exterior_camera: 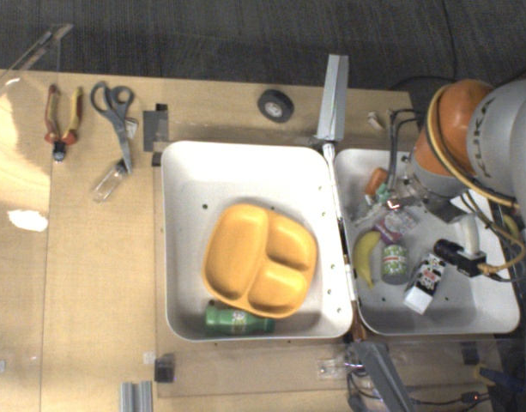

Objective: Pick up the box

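A green can (pixel 238 319) is seen at the near wall of the left bin (pixel 181 230), beside a yellow divided tray (pixel 260 259). In the right bin (pixel 494 312), the small box (pixel 424 282) is found near a banana (pixel 366 257). Farther back, the gripper (pixel 391 202) is lowered; its state cannot be told.

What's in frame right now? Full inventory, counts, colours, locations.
Bins: 2, white, side by side on bench.
Divided plate: 1, yellow, left bin.
Can: 1, green, left bin, front, partly under the plate.
Banana: 1, yellow, right bin.
Box: 1, white with dark print, right bin, front.
Jar: 1, greenish, right bin, beside banana.
Scissors: 1, grey, bench, left.
Pliers: 1, red-handled, bench, far left.
Tape roll: 1, black, bench, rear.
Arm: 1, grey with orange band, over right bin.
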Robot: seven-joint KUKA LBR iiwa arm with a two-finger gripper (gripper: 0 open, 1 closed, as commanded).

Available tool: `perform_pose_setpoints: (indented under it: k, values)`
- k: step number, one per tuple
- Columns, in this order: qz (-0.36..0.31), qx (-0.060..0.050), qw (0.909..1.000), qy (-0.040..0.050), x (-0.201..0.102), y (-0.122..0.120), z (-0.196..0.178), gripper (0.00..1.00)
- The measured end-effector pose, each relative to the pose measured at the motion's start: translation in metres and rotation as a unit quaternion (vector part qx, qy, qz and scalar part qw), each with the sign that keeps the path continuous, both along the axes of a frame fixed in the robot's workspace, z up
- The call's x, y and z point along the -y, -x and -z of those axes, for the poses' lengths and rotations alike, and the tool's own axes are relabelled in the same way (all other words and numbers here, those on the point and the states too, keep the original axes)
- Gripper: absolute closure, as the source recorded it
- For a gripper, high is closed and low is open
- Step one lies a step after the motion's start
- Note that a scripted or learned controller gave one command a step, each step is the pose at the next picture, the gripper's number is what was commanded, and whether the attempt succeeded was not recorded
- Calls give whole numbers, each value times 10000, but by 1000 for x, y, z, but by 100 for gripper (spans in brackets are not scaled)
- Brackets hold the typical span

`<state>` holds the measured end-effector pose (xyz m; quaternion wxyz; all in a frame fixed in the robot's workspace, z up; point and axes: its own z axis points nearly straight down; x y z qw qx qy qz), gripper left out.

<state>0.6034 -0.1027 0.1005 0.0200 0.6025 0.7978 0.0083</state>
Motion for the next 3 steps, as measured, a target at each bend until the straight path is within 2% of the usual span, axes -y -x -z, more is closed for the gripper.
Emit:
perform_pose_setpoints:
  k: [1,2,3]
  values:
    - [-11,55,10000,16,1,-3,-13,100]
    - [-11,53,10000,15,1,-3,-13,0]
    - [180,10,9998,-3,-7,5,0,0]
